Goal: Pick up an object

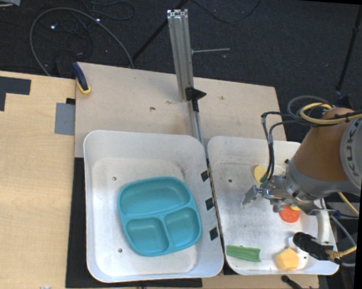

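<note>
Over the right bin (241, 177) hang metal jaws (252, 195) (spread, gripping nothing), near a flat green strip (243, 253).

The arm (331, 151) reaches in over the right-hand white bin (235, 240), its orange band above the wrist. The gripper (252, 196) hangs low over the bin's middle, fingers pointing toward its left side.

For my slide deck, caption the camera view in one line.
Claw over right bin; teal divided plate in left bin.
</note>
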Tool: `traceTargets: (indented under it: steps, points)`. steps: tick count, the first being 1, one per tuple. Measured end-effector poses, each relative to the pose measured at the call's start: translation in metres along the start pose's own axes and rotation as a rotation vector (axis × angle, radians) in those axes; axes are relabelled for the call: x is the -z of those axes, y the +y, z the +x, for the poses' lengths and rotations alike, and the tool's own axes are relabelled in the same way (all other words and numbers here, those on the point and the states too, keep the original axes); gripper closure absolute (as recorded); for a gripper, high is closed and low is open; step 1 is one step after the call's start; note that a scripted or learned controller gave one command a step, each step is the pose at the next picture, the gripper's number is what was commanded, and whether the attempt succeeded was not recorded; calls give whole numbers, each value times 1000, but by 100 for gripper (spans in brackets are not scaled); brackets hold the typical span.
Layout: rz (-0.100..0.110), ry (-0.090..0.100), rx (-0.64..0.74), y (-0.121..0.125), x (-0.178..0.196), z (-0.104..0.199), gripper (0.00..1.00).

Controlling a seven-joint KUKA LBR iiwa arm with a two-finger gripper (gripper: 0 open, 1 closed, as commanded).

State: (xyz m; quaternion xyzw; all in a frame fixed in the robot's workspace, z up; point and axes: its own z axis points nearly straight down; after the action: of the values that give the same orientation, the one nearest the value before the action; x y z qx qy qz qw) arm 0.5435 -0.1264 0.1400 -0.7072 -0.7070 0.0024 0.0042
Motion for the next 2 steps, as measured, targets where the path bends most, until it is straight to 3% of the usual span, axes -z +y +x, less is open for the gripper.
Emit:
traceTargets:
  steps: [1,2]
  points:
    - [-10,-3,0,1,-37,-1,0]
    - [-4,-1,-6,0,-31,-2,100]
